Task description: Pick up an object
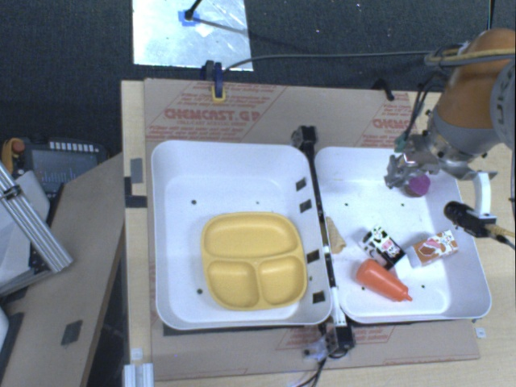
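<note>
1. Two shallow white bins sit side by side on the bench: the left bin (173, 216) and the right bin (468, 297).
2. One yellow divided plate (252, 259) with three compartments lies in the left bin, toward its near side.
3. Four loose objects lie in the right bin: one purple round object (418, 185), one small black-and-white carton (384, 246), one orange-and-white carton (436, 247) and one orange toy carrot (384, 280).
4. One tan scrap (334, 239) rests at the right bin's left edge, beside the divider.
5. One grey arm with an orange band (476, 83) reaches in from the right, its gripper (401, 172) low over the far part of the right bin.
6. The purple object sits just beside the gripper, touching or nearly so; whether the fingers are spread or closed, or grasp anything, I cannot tell.
7. The two cartons and the carrot lie near each other, well apart from the gripper.
</note>
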You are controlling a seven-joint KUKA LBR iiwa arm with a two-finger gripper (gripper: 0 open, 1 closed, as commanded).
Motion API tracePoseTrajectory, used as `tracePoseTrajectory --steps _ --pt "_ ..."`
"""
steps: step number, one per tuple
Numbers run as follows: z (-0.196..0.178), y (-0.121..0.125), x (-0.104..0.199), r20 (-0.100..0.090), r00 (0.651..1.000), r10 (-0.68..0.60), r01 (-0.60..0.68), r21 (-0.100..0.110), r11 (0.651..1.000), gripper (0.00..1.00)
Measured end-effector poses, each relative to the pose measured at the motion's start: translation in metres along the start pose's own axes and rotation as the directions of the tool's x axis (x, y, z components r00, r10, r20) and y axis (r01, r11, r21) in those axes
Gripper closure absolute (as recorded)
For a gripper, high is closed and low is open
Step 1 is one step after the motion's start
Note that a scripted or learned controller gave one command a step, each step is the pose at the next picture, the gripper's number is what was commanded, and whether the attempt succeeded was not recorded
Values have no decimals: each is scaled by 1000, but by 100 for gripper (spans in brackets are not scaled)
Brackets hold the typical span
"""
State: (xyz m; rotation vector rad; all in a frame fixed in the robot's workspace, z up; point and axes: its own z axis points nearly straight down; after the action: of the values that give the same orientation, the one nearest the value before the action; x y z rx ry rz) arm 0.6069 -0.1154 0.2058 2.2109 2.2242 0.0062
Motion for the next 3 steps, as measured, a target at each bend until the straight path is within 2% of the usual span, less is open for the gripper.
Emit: tracePoseTrajectory --steps 1,2,3 --pt "-47 -1 7 0 1000 -1 1 0 1000 100" --pt "-47 -16 54 -2 1000 -3 3 5 1000 100" --pt "-46 -27 116 -3 1000 -5 5 6 1000 100"
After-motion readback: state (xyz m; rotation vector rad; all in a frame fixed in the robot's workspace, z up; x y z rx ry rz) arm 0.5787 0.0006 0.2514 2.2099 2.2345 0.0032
